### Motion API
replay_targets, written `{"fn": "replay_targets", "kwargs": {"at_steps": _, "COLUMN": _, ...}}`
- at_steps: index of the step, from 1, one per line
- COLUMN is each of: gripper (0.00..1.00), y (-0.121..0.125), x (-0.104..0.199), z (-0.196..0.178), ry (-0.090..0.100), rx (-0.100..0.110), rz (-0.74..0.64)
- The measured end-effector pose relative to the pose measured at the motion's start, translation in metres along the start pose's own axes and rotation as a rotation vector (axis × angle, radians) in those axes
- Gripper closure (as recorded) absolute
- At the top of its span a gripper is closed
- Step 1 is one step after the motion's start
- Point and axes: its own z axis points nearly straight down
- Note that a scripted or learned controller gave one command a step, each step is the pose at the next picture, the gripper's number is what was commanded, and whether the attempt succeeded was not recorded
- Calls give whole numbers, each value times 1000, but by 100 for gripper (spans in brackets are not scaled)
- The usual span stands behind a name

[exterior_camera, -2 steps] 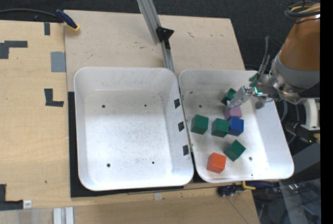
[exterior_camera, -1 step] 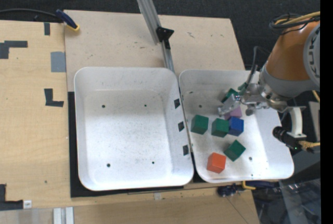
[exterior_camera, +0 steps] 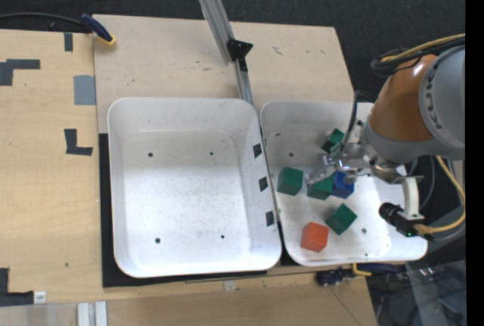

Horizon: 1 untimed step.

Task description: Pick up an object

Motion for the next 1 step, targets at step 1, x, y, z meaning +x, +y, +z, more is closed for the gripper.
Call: {"fn": "replay_targets", "kwargs": {"at_steps": 1, "gripper": 0, "y": 7, "x": -3, "z": 15, "ry": -9, "rx": -28, "rz": 0}}
